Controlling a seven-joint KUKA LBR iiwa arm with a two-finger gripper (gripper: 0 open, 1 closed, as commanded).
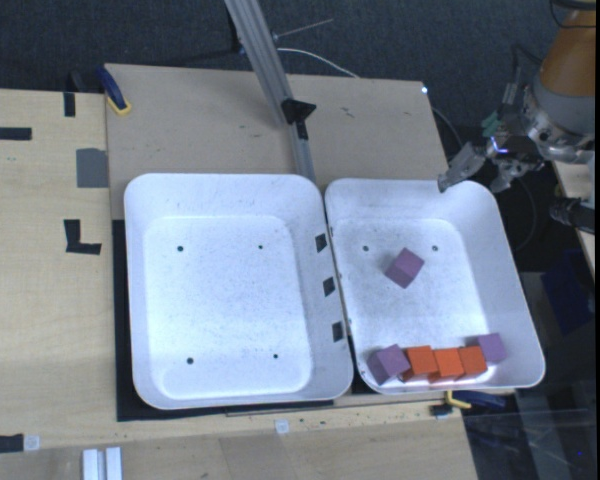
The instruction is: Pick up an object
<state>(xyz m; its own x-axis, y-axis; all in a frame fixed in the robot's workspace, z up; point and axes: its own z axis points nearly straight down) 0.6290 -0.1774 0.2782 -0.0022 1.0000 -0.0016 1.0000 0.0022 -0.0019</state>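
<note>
Two shallow white bins sit side by side on the bench, their inner rims touching. In the right bin [500,228], one purple cube [404,267] lies alone near the middle, well apart from every wall. Along the near wall runs a row of touching blocks: a purple block [387,363] at the left end, an orange block [421,361], a second orange block [446,364], a third orange block [471,360], and a small purple block [492,347] at the right end, close to the corner. The left bin [140,268] shows only its speckled floor.

The gripper [468,164] hangs over the far right corner of the right bin, at the rim, on a grey wrist below an orange band; nothing is seen between its fingers, and how far they are parted cannot be told at this size.

A slanted metal bar [265,58] crosses the bench beyond the bins and ends near their shared far corner. A white cable [330,63] trails across the board behind it. Open floor surrounds the lone cube on all sides; the row is hemmed in by the near wall
</note>
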